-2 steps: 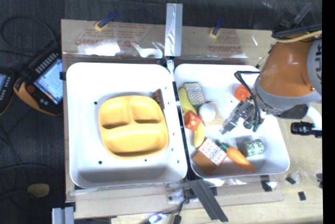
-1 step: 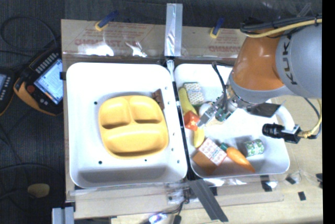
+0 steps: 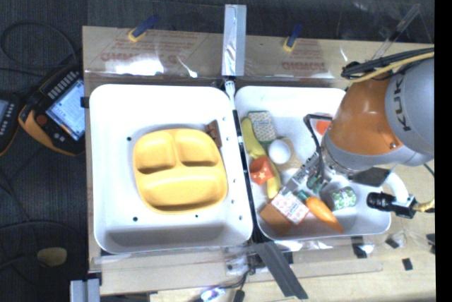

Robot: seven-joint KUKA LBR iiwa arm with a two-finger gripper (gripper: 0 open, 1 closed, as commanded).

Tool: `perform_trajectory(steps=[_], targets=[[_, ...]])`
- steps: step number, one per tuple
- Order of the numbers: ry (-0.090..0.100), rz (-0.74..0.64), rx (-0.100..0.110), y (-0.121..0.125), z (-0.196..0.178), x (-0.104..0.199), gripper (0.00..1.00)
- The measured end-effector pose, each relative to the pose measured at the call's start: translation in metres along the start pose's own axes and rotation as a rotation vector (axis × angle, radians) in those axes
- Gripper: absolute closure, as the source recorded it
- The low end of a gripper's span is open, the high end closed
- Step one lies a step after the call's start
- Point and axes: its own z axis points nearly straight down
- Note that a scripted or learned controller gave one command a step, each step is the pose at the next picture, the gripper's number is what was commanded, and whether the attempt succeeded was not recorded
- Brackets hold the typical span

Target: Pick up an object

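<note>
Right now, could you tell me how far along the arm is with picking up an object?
Done: the gripper is down inside the right bin, among the toys near the carrot and white egg. In hand: nothing visibly sits between its fingers. Left: grasping an item and lifting it. The yellow tray lies in the left bin.

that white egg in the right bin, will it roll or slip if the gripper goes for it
Probably both. The white egg looks smooth and rounded, so two fingers may squeeze it out sideways. It would likely roll only a little, since a red piece and a yellow piece crowd it. It looks like toy food, so probably light.
</note>
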Motion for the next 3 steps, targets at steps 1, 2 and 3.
perform_trajectory(steps=[1,2,3], targets=[[-0.005,0.443,-0.013,0.016,0.018,-0.020,1.00],[-0.006,0.682,-0.011,0.032,0.018,-0.023,1.00],[0.002,0.663,0.005,0.019,-0.071,0.026,1.00]])
